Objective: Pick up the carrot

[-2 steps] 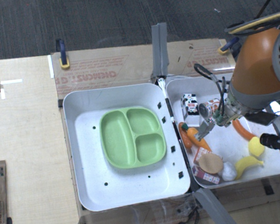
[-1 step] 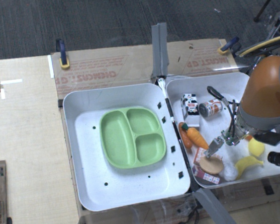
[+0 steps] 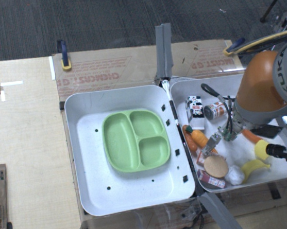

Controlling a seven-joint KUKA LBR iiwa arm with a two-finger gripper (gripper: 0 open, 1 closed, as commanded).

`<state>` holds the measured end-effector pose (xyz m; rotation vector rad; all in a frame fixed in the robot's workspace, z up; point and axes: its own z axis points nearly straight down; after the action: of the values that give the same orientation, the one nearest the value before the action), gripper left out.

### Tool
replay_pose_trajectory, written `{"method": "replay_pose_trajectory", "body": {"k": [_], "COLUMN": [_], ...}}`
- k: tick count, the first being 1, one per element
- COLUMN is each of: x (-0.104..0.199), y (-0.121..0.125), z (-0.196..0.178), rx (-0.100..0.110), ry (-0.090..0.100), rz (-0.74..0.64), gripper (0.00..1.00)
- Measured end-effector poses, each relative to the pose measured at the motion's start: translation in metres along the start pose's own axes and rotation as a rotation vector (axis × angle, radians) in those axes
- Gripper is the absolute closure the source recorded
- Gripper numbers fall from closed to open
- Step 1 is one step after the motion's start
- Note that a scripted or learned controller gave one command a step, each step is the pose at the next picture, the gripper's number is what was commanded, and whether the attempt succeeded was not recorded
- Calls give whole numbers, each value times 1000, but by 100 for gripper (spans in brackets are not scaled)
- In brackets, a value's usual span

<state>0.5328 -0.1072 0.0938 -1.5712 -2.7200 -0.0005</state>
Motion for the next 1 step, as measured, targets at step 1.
{"method": "replay_pose_trajectory", "body": {"k": [1], "x": [1], "y": [2], "z": [-8], "rx": [0], "ry": [5], "rz": [0], "gripper": [100]}}
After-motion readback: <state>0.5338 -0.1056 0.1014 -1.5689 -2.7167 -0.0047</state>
